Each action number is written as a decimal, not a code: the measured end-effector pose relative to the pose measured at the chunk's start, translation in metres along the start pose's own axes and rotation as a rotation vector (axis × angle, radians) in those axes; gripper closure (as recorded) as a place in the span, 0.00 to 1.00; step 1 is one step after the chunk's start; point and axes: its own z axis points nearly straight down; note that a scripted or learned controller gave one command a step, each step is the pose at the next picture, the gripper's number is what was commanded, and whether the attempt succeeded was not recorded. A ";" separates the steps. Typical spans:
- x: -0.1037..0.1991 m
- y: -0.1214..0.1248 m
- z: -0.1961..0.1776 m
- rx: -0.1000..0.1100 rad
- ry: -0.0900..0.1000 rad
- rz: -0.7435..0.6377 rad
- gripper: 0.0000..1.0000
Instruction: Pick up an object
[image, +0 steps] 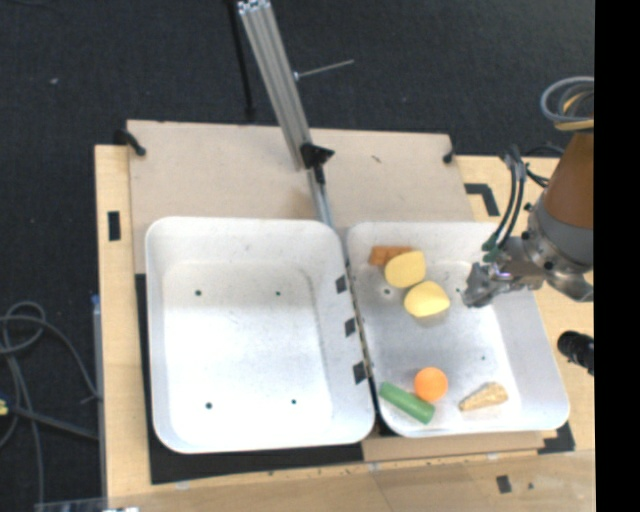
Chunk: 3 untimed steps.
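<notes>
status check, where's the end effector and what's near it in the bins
End effector over right white bin, nothing seen between fingers. Nearest: yellow rounded object, just left of it. Nothing seen blocking the approach.

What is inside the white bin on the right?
The right bin holds two yellow pieces, an orange-brown piece partly hidden behind the upper one, an orange ball, a green stick and a tan wedge. The gripper hovers above.
</notes>
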 end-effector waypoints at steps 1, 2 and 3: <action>0.053 0.008 0.009 0.007 0.002 -0.002 1.00; 0.111 0.008 0.008 0.008 0.003 -0.003 1.00; 0.168 0.009 0.010 0.009 0.003 -0.003 1.00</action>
